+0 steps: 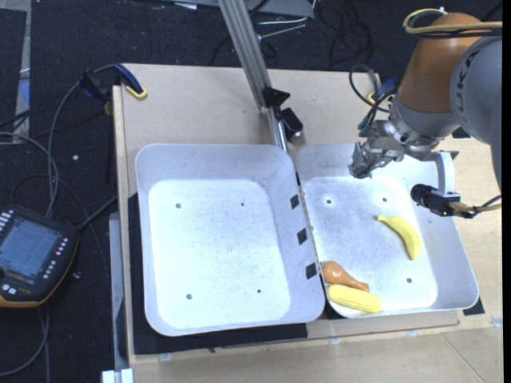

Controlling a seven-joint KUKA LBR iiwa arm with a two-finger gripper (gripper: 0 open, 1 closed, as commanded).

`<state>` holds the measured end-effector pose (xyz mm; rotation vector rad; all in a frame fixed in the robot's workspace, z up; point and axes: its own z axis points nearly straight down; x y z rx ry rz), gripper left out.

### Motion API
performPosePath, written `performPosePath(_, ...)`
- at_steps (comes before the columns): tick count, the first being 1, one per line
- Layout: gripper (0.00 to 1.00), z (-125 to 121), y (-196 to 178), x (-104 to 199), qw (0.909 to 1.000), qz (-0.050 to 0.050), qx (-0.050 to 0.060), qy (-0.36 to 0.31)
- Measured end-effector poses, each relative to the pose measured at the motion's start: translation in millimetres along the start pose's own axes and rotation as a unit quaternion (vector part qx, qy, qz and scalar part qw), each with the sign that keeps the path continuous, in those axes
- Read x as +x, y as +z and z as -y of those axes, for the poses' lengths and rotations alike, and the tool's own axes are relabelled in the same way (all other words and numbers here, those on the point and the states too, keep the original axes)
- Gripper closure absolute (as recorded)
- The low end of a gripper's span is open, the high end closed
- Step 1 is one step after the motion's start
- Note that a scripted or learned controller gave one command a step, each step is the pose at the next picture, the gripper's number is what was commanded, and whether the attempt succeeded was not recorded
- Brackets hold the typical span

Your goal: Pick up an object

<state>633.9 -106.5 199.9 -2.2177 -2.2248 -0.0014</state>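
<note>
The banana lies in the right bin, its long axis running diagonally from upper left to lower right. The gripper hangs over that bin's far edge, up and to the left of the banana and well apart from it; whether it is spread or closed cannot be told. An ear of corn and an orange drumstick-like toy lie touching each other near the bin's near-left corner, below and left of the banana.

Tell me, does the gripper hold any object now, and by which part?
Nothing is held. The gripper hangs over the right bin's far edge, apart from the banana.
</note>
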Motion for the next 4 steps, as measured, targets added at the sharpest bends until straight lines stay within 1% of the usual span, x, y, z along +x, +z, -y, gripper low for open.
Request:
performPosePath(1, 1.0, 12.0, -18.7, 49.2, 1.0, 0.0, -0.001, -0.001)
performPosePath(2, 1.0, 25.2, -14.2, 103.4, 1.0, 0.0, 0.001, -0.001)
performPosePath(3, 1.0, 43.5, -33.6, 151.6, 1.0, 0.0, 0.0, 0.0)
performPosePath(4, 1.0, 57.2, -44.8, 198.8, 1.0, 0.0, 0.0, 0.0)
